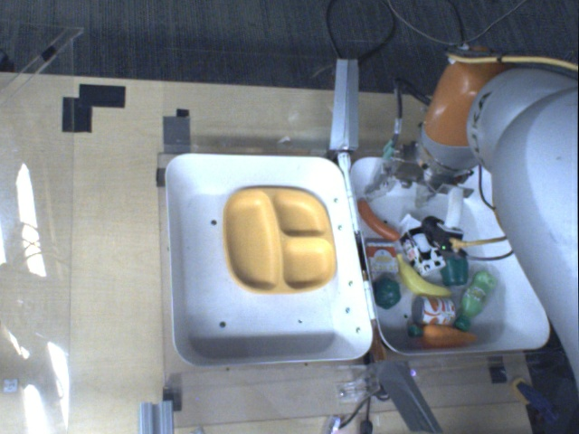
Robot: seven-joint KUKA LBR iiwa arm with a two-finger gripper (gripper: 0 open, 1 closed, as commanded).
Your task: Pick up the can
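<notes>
Many toys crowded the small orange-and-white can point(438, 310); I couldn't tell my gripper's point(425, 177) state above.

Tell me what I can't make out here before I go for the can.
- Gripper: its fingers are too blurred and cluttered to tell open from shut.
- Can: partly covered by the banana and carrot; label unreadable.
- Right bin: its right side is hidden under the arm.
</notes>
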